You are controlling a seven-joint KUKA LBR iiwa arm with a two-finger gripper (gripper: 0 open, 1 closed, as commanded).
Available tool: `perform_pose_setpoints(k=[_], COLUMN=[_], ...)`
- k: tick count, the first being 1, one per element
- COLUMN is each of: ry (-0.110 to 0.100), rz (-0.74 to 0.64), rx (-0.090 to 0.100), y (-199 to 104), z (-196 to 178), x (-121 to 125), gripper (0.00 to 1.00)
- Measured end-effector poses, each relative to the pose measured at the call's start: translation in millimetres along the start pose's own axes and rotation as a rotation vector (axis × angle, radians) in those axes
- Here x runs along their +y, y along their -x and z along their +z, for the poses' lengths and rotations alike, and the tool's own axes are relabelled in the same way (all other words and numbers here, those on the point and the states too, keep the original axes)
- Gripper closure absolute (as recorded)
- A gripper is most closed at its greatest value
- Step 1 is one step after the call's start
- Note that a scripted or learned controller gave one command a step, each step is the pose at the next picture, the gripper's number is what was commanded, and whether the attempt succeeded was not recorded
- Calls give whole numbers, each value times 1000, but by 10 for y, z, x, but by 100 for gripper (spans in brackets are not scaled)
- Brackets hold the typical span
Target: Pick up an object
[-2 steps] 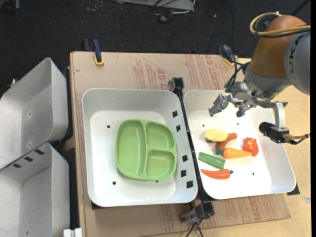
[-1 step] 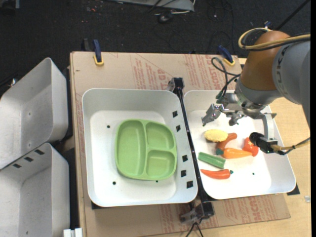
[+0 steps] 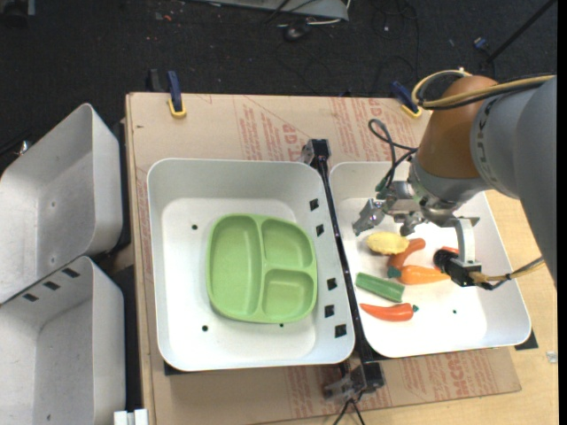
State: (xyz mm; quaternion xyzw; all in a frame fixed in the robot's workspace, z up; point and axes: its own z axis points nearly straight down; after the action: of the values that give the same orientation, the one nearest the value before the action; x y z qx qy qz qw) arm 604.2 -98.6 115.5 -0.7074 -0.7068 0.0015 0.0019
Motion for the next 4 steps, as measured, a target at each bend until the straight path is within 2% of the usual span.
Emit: perform_pose_setpoints(k=[1, 2, 4], ry=[6, 10, 10], rz=[1, -3, -3], rx=[-1, -2, -2], y=[3, 2, 26], z=[-130, -748, -1631], x=[14, 81, 52], gripper=[100, 100, 100])
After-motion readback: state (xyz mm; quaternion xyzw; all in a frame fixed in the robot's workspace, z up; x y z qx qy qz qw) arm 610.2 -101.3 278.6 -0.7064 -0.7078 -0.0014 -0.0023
